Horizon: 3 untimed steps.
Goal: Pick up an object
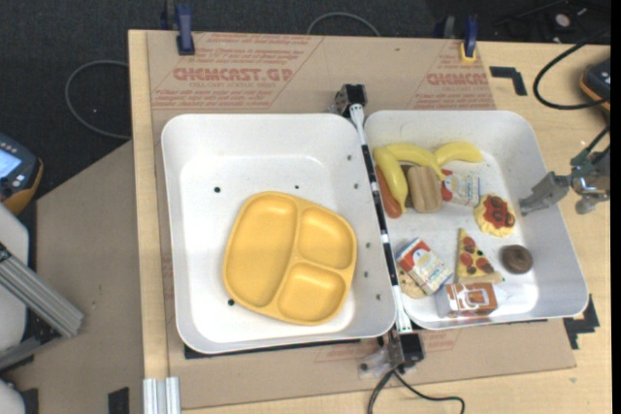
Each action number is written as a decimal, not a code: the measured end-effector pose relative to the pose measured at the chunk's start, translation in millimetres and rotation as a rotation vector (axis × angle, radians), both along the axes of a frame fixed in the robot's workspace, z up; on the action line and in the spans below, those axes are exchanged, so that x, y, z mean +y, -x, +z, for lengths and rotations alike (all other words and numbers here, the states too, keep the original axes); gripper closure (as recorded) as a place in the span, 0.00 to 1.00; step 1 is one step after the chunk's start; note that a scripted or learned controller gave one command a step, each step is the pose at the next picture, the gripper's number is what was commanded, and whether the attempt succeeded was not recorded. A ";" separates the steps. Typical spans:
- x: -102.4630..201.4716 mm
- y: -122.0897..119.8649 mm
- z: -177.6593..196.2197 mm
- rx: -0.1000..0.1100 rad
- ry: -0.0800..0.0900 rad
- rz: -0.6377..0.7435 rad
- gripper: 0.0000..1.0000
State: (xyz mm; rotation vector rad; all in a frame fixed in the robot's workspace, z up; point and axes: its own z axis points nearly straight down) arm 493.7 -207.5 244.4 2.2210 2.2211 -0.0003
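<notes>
One fixed camera above the bench (291, 63), angled down, both white bins (194, 150) in frame

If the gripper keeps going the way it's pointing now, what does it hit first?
The gripper points left across the right bin. The first thing in that line looks like the round pizza toy, though its height above the bin is unclear.

Gripper (561, 191) at the right bin's (558, 276) edge: arm cut off by the frame's right side. Packet (473, 299) print too small to read; hot dog (388, 190) partly hidden under banana (406, 158).
</notes>
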 end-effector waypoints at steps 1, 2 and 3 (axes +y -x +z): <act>-16.1 -38.4 -111.4 0.006 -0.002 0.001 0.00; -9.9 -129.2 -160.0 -0.003 -0.011 0.008 0.00; 31.5 -78.5 -154.2 -0.012 0.004 -0.001 0.00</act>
